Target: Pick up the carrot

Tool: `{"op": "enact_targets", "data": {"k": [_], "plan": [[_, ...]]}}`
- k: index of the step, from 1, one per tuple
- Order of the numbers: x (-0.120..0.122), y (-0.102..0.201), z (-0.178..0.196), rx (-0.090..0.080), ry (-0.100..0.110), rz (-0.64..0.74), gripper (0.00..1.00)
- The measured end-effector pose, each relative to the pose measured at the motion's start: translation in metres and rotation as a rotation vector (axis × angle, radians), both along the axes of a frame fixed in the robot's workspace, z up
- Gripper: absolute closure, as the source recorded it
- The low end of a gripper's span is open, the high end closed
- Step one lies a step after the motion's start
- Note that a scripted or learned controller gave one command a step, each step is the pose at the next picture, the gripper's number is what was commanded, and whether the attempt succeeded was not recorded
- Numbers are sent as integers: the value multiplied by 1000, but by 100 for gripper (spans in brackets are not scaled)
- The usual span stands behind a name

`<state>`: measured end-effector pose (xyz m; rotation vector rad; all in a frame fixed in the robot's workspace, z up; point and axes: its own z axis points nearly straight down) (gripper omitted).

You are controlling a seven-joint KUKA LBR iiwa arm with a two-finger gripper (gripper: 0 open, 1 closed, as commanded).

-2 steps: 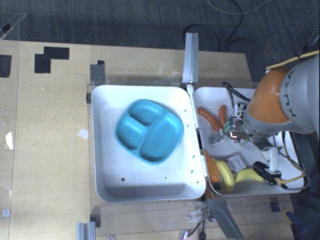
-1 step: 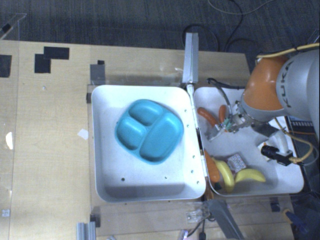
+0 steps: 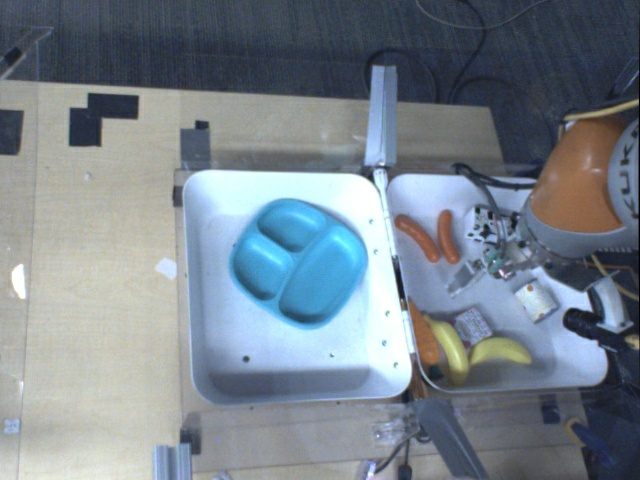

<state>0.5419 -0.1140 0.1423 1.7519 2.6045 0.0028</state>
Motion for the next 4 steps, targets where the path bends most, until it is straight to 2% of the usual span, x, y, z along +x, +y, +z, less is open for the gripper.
{"op": "enact_targets", "data": {"k": [1,2,3,4], "plan": [[61,-7,-55,0,-6,-6,0],[75,-17,-38,0,0,-30,0],[53,-9,13,-1,-2,27,0],[63,26,-25,0,1,5,0]]}}
